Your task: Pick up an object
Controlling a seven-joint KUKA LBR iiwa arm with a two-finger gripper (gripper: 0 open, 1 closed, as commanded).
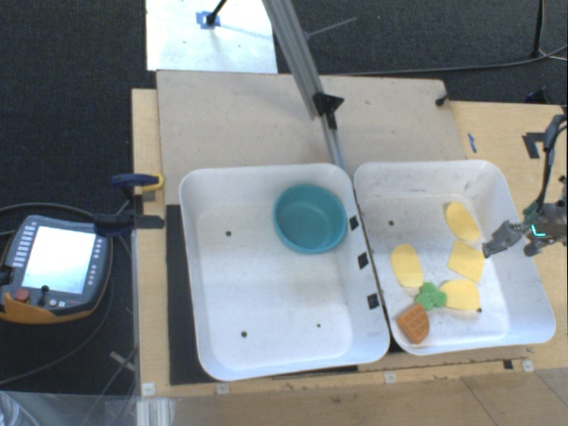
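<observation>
1. Camera view: two white bins sit side by side on the table: the left bin [222, 327] and the right bin [524, 327].
2. One teal bowl [309, 219] lies near the left bin's back right corner.
3. The right bin holds four yellow pieces [406, 265], one green piece [431, 296] and one orange-brown piece [413, 325].
4. The end effector [497, 240] hangs over the right bin's right edge, beside the yellow pieces; its opening cannot be told.

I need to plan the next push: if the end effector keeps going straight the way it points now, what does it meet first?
The end effector points left into the right bin. First in line looks to be the yellow wedge-shaped piece just beside its tip, though height above it is unclear from this slant.
</observation>
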